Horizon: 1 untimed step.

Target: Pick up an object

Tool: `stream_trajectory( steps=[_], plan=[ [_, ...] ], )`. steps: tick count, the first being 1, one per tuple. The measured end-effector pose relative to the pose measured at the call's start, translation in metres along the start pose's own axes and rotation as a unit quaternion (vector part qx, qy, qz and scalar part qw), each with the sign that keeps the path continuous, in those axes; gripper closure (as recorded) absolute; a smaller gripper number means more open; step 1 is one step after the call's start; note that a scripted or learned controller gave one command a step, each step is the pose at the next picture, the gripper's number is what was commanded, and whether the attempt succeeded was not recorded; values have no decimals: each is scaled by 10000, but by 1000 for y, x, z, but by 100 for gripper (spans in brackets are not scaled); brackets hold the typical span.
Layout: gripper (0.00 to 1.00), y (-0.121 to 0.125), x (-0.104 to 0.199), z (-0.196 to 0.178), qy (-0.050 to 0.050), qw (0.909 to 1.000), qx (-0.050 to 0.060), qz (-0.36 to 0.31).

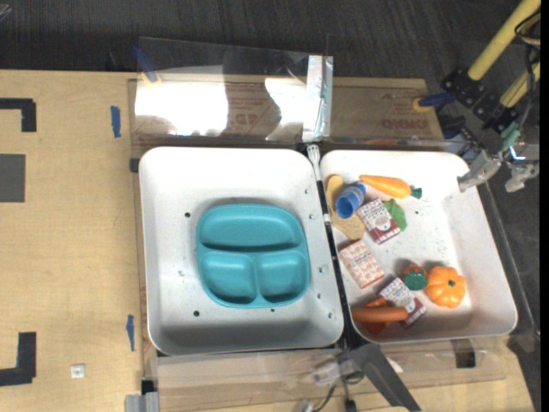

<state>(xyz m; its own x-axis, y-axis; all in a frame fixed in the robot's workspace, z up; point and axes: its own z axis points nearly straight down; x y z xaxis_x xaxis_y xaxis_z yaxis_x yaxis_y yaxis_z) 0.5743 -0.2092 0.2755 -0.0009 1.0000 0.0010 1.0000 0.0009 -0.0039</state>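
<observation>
- While the gripper point(506, 163) is seen at the right bin's point(480, 230) upper right corner, how its grasp stands cannot be told.
- A teal divided tray point(252, 253) is held in the left bin point(163, 230).
- Toys are gathered in the right bin: a carrot point(386, 185), a blue cup point(349, 201), an orange pumpkin point(445, 287), small printed packets point(362, 264).

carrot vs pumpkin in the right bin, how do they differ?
Shape: the carrot is long and tapered; the pumpkin is round and squat.
Place: the carrot lies near the bin's far edge; the pumpkin sits near the front right corner.
Neighbours: the carrot has a blue cup beside its left end; the pumpkin has a small red and green piece on its left.
Both are orange toys.
</observation>
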Motion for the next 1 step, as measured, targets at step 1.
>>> stream_trajectory(
  steps=[1],
  plan=[
    [0, 69, 63, 100, 19, 9992, 42, -396]
  ],
)
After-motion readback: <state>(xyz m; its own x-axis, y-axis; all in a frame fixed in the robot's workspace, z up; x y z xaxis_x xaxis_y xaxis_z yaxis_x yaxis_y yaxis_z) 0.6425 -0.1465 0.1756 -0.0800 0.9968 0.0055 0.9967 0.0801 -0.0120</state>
